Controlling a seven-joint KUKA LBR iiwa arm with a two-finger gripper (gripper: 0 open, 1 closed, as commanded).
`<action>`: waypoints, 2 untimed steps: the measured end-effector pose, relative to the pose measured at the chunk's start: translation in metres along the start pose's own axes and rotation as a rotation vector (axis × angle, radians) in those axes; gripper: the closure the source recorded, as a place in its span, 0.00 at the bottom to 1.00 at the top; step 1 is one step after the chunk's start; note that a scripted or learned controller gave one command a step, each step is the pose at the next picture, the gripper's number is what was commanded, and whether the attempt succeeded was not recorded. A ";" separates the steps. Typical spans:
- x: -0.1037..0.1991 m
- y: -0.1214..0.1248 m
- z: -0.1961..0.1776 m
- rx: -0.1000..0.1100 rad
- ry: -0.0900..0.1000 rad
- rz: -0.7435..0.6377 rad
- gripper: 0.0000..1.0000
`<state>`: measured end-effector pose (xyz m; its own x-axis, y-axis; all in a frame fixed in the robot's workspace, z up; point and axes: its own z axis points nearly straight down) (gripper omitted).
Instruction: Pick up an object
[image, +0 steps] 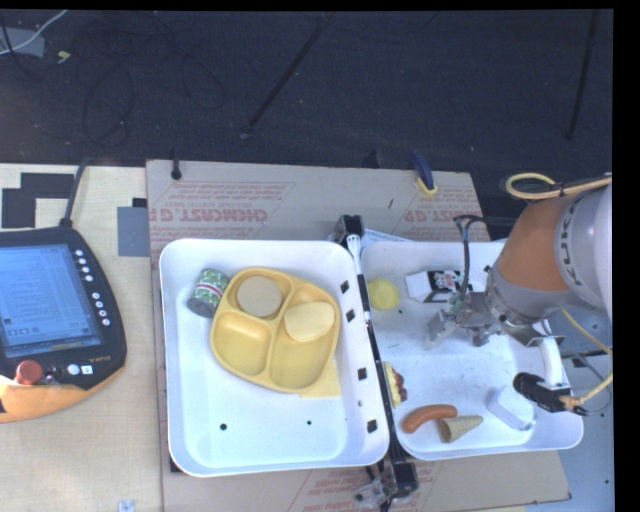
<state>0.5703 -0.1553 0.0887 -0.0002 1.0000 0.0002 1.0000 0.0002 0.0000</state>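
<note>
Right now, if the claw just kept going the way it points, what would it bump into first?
The gripper points left across the right bin. The yellow ball lies nearest that line, slightly above it; otherwise the bin's left wall. Depth is hard to judge.

You are seeing two white bins (190, 440), one yellow divided tray (245, 350), one sausage (428, 416), one cone (459, 428), one yellow ball (383, 294).
</note>
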 end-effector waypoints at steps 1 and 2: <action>0.048 -0.037 0.000 -0.001 0.001 0.000 0.00; 0.033 0.036 0.001 -0.004 -0.002 -0.001 0.00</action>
